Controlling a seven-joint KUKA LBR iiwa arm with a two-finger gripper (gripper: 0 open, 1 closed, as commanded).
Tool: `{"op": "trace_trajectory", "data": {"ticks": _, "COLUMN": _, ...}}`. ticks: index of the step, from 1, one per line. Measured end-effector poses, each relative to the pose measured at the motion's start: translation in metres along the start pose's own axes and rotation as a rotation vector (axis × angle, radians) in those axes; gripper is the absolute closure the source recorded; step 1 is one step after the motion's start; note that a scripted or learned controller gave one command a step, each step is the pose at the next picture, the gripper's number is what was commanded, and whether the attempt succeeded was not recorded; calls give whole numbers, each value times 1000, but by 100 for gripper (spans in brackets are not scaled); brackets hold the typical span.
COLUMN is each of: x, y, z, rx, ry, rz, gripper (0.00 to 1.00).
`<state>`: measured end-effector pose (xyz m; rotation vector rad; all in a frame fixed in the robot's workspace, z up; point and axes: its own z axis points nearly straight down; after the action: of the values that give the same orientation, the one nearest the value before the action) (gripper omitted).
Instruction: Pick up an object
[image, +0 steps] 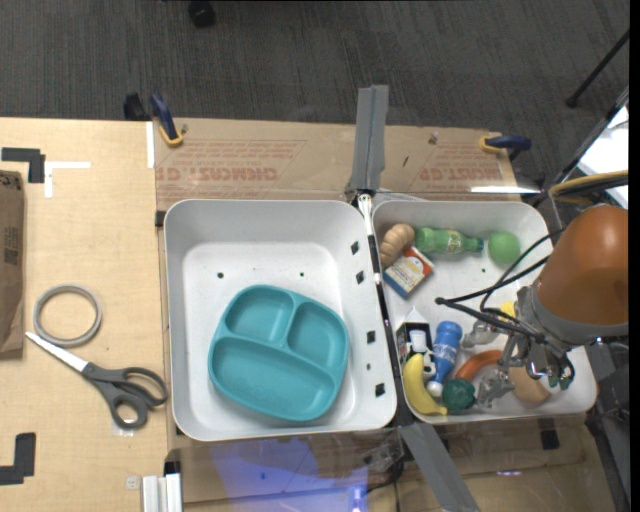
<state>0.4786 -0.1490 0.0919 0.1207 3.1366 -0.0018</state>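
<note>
The right bin (470, 205) holds many small items: a green bottle (450, 241), a green ball (504, 247), a tan potato-like piece (397, 238), a small red and white box (408, 271), a blue and white bottle (445, 346), a banana (419, 386), a dark green lump (460, 395) and an orange piece (480, 362). My gripper (515, 367) hangs low over the front right of this bin, just right of the orange piece and above a tan item (531, 391). The arm's orange band (595, 265) hides part of the bin's right side.
The left bin (200, 240) holds a teal divided plate (280, 350). On the wooden bench to the left lie scissors (110, 383) and a tape roll (67, 313). Black cables (490, 292) run from the arm across the right bin.
</note>
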Motion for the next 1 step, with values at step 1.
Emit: {"op": "trace_trajectory", "data": {"ticks": 1, "x": 1, "y": 7, "z": 0, "rx": -1, "ry": 1, "rz": 57, "gripper": 0}}
